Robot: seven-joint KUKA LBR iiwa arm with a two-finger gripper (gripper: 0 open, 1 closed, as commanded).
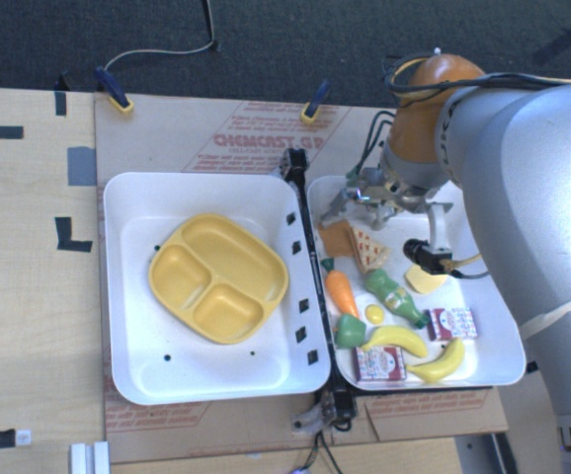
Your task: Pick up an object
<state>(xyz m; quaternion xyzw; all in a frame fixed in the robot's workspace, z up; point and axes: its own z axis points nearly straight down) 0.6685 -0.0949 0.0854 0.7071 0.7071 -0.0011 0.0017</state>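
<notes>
Here the claw (357, 202) hangs above the waffle slice (368, 250), touching nothing.

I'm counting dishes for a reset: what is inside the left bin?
The left bin holds one yellow divided plate, lying flat with nothing in its compartments. Whatever lies beneath the plate is covered.

A yellow tray (218, 277) lies in a white bin (127, 294); carrot (341, 292) orange, bottle (396, 297) green.
</notes>
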